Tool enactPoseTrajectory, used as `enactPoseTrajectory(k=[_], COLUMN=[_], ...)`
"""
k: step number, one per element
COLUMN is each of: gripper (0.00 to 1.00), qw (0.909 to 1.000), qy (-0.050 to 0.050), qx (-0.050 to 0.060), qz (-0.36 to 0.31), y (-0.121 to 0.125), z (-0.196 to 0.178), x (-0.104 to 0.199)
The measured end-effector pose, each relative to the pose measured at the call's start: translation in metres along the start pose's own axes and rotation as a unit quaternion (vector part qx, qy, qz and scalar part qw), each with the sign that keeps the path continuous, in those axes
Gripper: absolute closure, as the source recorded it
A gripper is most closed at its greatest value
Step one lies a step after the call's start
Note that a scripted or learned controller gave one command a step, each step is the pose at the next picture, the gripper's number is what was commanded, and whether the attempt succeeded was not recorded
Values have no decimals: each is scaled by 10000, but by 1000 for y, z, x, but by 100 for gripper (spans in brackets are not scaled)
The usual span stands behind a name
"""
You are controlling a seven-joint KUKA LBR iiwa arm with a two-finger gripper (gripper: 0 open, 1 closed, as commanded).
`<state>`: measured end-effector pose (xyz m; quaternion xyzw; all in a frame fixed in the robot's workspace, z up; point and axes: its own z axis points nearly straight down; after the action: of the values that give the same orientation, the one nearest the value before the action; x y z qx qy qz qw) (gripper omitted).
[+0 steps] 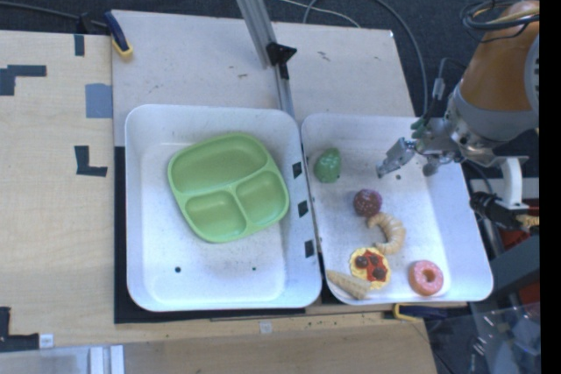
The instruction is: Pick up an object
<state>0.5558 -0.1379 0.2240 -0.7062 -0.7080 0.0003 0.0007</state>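
end effector [396, 160] over right bin [456, 215], holding nothing; opening width unclear | arm cut off at right edge

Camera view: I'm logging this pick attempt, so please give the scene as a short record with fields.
left bin: green divided plate
right bin: green toy, dark red fruit, croissant, fruit tart, pink donut, tan pastry
gripper: above the right bin's upper part, nothing visibly held
nearest item to gripper: dark red fruit
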Motion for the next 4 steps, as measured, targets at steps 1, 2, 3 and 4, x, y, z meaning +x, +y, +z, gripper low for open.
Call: enactPoseTrajectory(k=[1, 2, 3, 4], gripper=[0, 0, 0, 0], qw=[10000, 10000, 10000, 10000], qy=[0, -1, -3, -11], qx=[-1, 22, 30, 0], qz=[1, 6, 5, 5], y=[0, 4, 12, 12], z=[0, 49, 107, 136], x=[0, 8, 7, 7])
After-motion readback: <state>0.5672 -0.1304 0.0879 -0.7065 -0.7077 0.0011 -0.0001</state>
